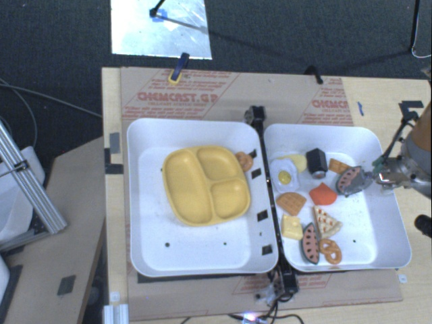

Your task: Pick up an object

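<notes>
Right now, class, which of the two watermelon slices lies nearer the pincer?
The watermelon slice by the pincer, at the right bin's right side; the other slice lies near the front edge.

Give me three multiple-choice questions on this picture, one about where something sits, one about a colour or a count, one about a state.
1. Where does the yellow three-compartment plastic tray lie?
A. left white bin
B. right white bin
C. on the cardboard behind the bins

2. What colour is the fried-egg toy's yolk?
A. red
B. yellow
C. green

3. How does the tray stand?
A. flipped over
B. propped on the bin wall
C. flat, open side up

Answers:
1 A, the tray rests on the floor of the left white bin.
2 B, a yellow spot sits on the white egg in the right white bin.
3 C, all three hollows face upward.
</notes>
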Motion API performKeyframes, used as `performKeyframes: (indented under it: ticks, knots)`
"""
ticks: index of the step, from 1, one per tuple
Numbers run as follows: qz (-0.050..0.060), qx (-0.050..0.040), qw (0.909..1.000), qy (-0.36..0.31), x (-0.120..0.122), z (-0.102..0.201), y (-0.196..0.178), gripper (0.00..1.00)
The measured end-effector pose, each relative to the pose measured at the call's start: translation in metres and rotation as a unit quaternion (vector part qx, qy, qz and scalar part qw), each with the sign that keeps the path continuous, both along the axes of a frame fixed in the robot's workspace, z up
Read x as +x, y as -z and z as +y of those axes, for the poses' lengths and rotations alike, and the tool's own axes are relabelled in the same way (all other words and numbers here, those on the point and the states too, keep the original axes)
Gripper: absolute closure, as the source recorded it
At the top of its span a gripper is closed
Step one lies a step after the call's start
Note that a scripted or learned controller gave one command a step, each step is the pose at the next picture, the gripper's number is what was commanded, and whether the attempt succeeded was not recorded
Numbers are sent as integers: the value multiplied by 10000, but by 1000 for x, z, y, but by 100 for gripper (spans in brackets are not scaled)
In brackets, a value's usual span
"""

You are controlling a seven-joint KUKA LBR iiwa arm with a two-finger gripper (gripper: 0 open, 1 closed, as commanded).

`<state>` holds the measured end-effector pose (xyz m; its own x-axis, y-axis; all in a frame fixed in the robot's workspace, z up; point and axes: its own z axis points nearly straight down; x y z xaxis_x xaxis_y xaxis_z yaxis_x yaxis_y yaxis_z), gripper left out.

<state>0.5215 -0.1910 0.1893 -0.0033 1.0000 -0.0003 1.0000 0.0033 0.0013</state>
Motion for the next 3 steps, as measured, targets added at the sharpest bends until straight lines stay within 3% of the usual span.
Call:
performKeyframes:
  ticks: [1,2,3]
  knots:
    - [-13,5,10000,39,-32,-13,107,0]
    - [-45,-20,10000,-26,24,40,101,0]
    - [-26,5,10000,-35,57,112,103,0]
